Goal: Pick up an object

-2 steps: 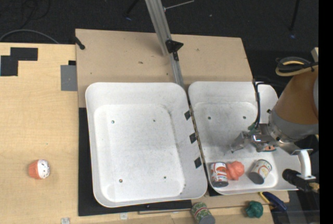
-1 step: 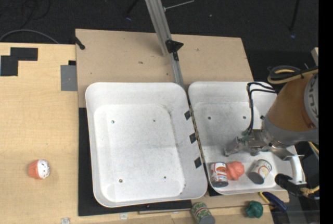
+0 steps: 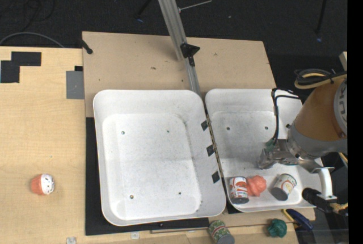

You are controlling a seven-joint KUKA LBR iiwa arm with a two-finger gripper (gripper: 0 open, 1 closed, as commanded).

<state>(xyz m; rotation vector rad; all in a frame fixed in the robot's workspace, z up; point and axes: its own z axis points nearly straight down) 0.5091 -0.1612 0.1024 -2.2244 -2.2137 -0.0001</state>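
Camera view, fixed overhead at a slant; contents as follows.

Bench (image 3: 238, 61): tan board bearing two shallow white bins side by side, with black clips along the seam between them.

Left bin (image 3: 108, 104): white, speckled floor with small screw heads.

Right bin (image 3: 238, 102): white, holding three objects in a row along its near edge. From left to right: a red-and-white can (image 3: 239, 189) lying on its side near the seam; a soft orange-pink lump (image 3: 257, 185) touching the can's right side; a grey-and-tan can (image 3: 282, 186) lying tilted, just right of the lump and apart from it.

Arm (image 3: 319, 118): grey with an orange band, entering from the right over the right bin's right half.

Gripper (image 3: 272, 158): grey metal, low over the right bin floor, just beyond the far side of the row of objects, between the lump and the grey-and-tan can. Whether it is open or closed cannot be told, and no object is seen in its grasp.

Outside the bins: an orange-and-white ball (image 3: 42, 184) on the pale wooden surface at far left; a dark green can (image 3: 219, 231) and a teal lump (image 3: 277, 228) on the near edge below the right bin; a slanted metal rail (image 3: 170, 10) running from the far side down to the seam.
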